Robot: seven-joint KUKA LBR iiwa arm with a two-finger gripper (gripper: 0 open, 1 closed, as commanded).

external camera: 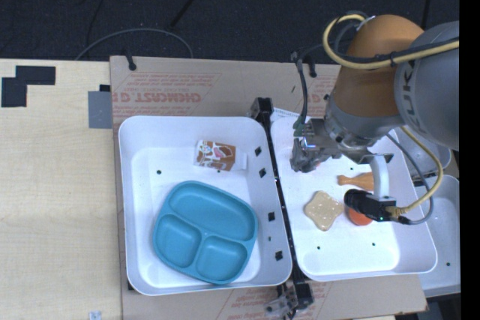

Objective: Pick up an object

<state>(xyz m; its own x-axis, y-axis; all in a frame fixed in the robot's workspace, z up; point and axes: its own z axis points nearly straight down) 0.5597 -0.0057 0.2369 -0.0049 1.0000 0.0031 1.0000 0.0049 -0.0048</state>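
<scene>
The gripper [306,157] hangs low over the upper-left part of the right bin [360,251], close to that bin's left wall. The grey arm [375,79] crosses the bin's top edge from the right. I cannot tell how far the claw is open, and nothing can be seen in its hold.

Three loose things lie on the right bin's floor. A beige slice [322,210] sits near the middle, just below the gripper and apart from it. A small orange-brown drumstick [358,180] lies right of the gripper, toward the bin's right half. A red piece [360,219], partly hidden, lies just beside the slice's right edge.

The left bin [142,161] touches the right bin's left wall. It holds a blue plate [202,232] and a small brown-and-white packet [216,155].
</scene>
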